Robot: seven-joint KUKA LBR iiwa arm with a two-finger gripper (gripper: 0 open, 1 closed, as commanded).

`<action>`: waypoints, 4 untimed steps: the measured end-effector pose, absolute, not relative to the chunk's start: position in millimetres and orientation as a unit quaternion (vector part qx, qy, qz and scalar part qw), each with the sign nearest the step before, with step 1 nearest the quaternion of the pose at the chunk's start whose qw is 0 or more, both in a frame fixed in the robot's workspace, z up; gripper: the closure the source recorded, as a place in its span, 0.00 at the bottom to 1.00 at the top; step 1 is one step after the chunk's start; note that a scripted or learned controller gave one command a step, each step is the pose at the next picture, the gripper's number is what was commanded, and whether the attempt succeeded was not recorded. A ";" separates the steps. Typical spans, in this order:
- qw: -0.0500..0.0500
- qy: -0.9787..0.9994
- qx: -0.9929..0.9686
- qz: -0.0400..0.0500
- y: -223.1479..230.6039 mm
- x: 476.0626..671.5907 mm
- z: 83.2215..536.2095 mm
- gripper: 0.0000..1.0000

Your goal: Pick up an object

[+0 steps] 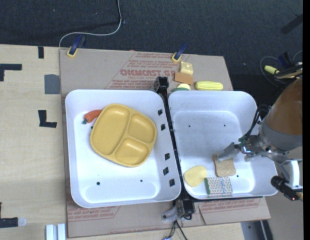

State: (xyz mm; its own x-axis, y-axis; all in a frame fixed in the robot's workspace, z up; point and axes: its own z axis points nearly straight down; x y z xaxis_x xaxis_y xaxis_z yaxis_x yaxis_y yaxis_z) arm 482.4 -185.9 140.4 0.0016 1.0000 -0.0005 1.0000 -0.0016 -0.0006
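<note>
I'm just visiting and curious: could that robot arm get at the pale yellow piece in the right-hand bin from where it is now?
Probably yes. The pale yellow piece lies open in the right bin with nothing on top. The gripper is close, above the tan slice beside it.

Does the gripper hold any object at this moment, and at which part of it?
It cannot be told: the gripper sits right at the top of the tan bread slice.

Cardboard sheet (144, 69) (clamped) under bins
</note>
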 end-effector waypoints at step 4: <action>-0.001 -0.707 -0.707 0.000 -171.2 497.2 95.7 1.00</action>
